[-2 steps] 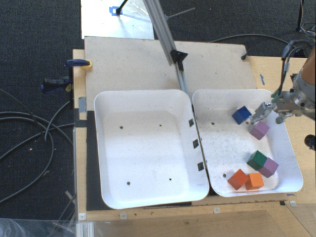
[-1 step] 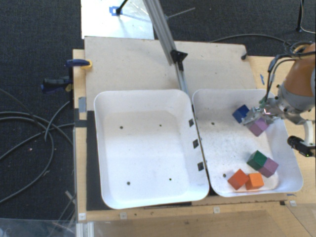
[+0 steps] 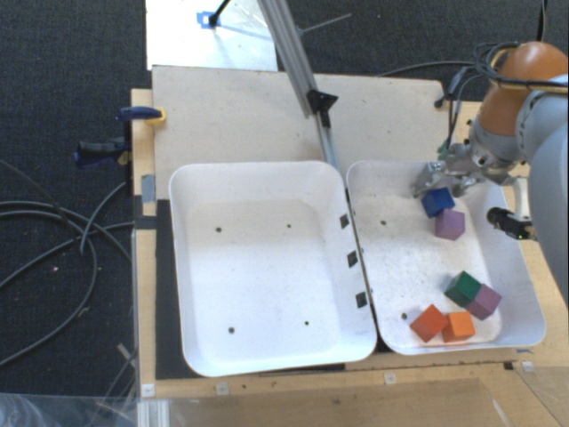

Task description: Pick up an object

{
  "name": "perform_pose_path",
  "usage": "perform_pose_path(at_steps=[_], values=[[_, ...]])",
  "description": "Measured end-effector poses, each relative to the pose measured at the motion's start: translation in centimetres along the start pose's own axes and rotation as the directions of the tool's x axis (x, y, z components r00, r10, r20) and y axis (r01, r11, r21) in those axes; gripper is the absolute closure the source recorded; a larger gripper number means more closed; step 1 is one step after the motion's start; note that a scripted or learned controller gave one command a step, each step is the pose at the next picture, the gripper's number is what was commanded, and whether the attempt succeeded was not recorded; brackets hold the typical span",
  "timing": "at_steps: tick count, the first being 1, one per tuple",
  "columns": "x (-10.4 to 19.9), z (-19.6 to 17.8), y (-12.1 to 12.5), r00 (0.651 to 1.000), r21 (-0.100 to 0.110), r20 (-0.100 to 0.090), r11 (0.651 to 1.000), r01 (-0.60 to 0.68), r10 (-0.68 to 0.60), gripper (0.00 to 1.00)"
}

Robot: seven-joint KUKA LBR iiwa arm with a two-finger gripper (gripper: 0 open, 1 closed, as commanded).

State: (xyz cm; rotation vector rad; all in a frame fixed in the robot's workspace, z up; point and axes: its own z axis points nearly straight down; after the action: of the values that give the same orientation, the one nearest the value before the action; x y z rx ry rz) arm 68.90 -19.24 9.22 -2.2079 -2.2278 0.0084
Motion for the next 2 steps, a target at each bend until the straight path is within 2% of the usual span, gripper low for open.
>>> perform_pose_path(at_steps=[1, 2], values=[[4.9, 0.2, -2.8, 1.000, -0.008, -0.001, 1.000, 0.000, 0.000, 0.00], [4.5, -1.0, -2.6, 1.000, -0.013, 0.002, 1.000, 0.001, -0.001, 1.00]])
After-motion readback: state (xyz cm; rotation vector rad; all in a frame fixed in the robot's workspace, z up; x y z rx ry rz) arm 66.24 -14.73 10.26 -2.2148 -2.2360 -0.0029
